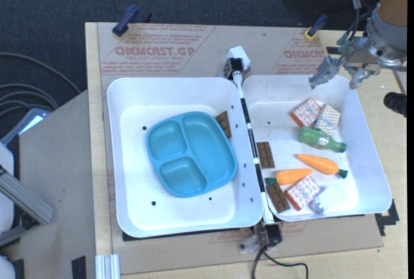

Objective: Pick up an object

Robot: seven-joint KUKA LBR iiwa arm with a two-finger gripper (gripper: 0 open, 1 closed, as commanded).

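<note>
Above the far edge of the right bin (362, 200), the gripper (338, 74) hangs with its two fingers spread apart and nothing between them, so the jaws are released and the pick has not begun in any way that shows. Every candidate lies loose on the floor of that bin: two small packets (315, 114) side by side at the far end, just nearer than the gripper; a green bottle (321, 138) on its side just nearer than them; an orange carrot (317, 164) lying across the middle; a second carrot (291, 176) to its left and nearer; and another red-and-white packet (303, 191) touching that carrot's near side. Some brown bars (264, 154) lie along the bin's left wall. Over in the left bin (129, 103), a blue divided tray (191, 153) rests flat. By my judgement almost all of the task is left: the arm has yet to settle over one item, descend, close and lift. The packets at the far end look the closest target, though which one it will choose cannot be told.
</note>
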